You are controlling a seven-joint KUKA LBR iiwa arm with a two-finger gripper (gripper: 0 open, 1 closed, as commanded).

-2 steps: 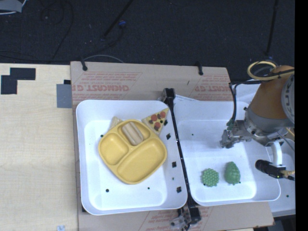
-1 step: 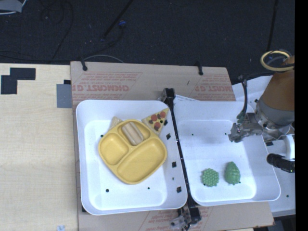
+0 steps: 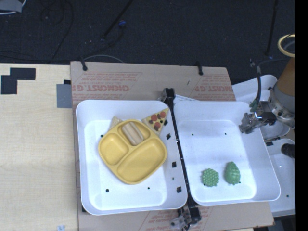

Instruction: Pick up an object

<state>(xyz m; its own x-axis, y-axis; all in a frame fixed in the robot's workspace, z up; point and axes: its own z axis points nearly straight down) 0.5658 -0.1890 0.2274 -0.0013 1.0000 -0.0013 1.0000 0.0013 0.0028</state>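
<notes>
Light wooden tabletop (image 3: 33,143) carries a brown cardboard sheet (image 3: 144,83) with two shallow white plastic bins on it. Left white bin (image 3: 91,186) holds a yellow three-section plastic plate (image 3: 137,160) with a tan bread-like piece (image 3: 132,132) lying in its upper section; a pizza-slice toy with red dots (image 3: 157,120) rests just beside the plate's upper right rim. Right white bin (image 3: 216,129) holds two small items near its lower edge: a green bumpy round toy (image 3: 210,177) and a green oval leafy-looking toy (image 3: 232,173), just beside each other, apart. Grey arm with orange band (image 3: 288,83) comes in from right; end effector (image 3: 250,121) hangs at the right bin's upper right rim, well apart from both green toys, nothing between its parts; cannot tell open or closed at this size. Step judged: approach, no pick made yet. Next move likely needs travel toward the lower edge, over one green toy, then a descent centred on it; the oval one is nearer
</notes>
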